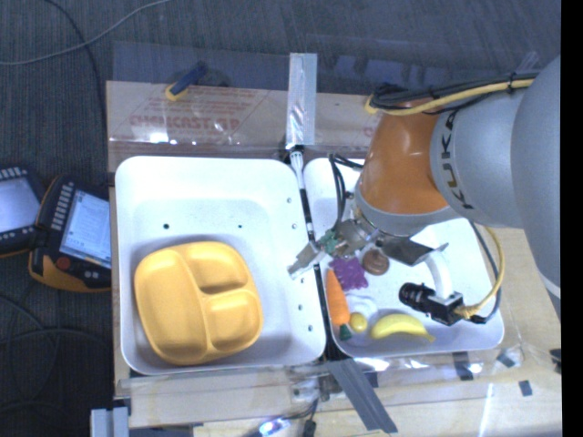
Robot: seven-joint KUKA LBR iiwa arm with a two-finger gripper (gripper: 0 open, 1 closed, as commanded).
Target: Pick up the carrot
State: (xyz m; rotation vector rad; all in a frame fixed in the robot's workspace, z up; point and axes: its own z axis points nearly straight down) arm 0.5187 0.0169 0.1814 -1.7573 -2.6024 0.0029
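The carrot (338,301) lies in the right bin (487,335) against its left wall, beside a banana (401,326) and just below a purple toy (350,271). The claw (330,244) hangs above the carrot's top end; whether it is open I cannot tell. A yellow tray (197,299) sits in the left bin (205,185).

Carrot (338,302) beside banana (402,326), yellow tray (197,299)
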